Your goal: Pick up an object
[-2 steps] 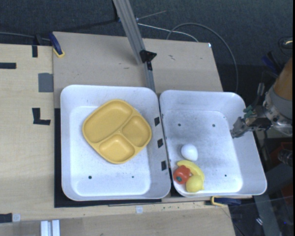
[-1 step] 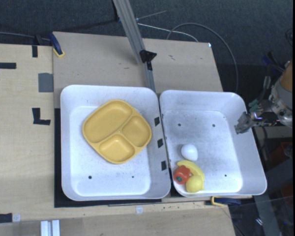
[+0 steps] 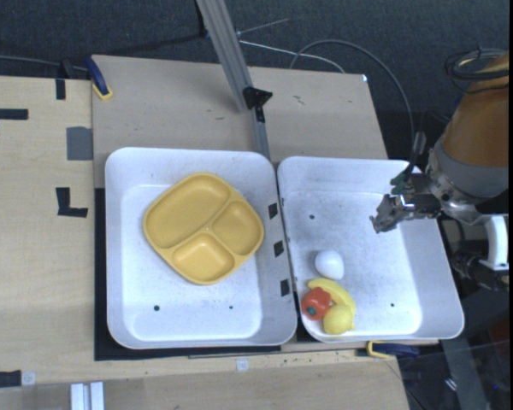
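A white egg-shaped object (image 3: 329,264) is seen in the camera view lying on the floor of the right bin (image 3: 427,254), toward its front left part, apart from the walls. Just in front of it, a red toy fruit (image 3: 317,301), a banana (image 3: 335,292) and a yellow lemon-like piece (image 3: 339,319) are bunched together, touching one another, against the bin's front left corner. A yellow divided plate (image 3: 203,227) is set in the left bin (image 3: 120,254), well apart from all of these. The end effector (image 3: 385,220) is held over the right bin, to the right of and behind the egg, with nothing gripped; how far it is opened cannot be told (the tips are small and dark against the arm).

The pick is judged not yet begun. Several risks can be foreseen: the smooth, rounded egg could be squeezed out sideways and rolled off if it is closed on off-centre; in the clustered fruit, a neighbour could be struck on the descent, so that the pieces are scattered or pushed harder into the corner, where the bin wall would block one side of the grasp.
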